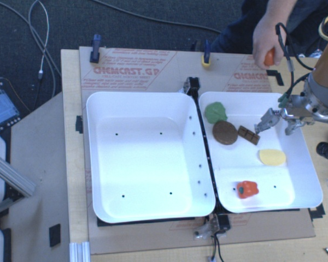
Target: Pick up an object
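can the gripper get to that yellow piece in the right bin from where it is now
Probably yes. The gripper hangs over the right bin, and the yellow piece lies just below it in the view, with bare bin floor around it and nothing lying on it.

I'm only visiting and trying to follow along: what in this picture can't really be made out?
- Gripper: in the camera view its fingers are small and blurred, so open or shut is unclear.
- Arm: cut off by the right edge.
- Person's hand: holds something orange, mostly hidden by the fingers.
- Red object in the right bin: too small to identify.
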`<move>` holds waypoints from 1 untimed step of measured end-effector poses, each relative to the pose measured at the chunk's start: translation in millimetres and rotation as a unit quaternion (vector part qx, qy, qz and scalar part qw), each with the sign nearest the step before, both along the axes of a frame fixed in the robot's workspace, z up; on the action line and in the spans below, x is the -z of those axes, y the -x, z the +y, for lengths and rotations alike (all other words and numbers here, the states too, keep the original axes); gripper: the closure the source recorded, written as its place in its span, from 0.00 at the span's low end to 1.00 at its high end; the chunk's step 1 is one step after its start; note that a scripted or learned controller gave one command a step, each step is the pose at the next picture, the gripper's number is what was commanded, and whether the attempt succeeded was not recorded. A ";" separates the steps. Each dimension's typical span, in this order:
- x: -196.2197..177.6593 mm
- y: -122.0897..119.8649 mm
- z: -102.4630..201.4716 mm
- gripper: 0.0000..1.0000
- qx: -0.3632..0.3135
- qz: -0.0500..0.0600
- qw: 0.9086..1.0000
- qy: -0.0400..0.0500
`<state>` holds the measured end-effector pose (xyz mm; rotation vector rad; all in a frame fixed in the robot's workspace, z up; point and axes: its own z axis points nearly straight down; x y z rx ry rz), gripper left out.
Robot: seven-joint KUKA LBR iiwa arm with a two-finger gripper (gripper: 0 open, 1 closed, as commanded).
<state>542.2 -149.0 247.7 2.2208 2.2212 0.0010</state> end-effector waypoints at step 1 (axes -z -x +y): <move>123.2 -61.1 14.7 0.00 -0.001 0.005 1.000 -0.001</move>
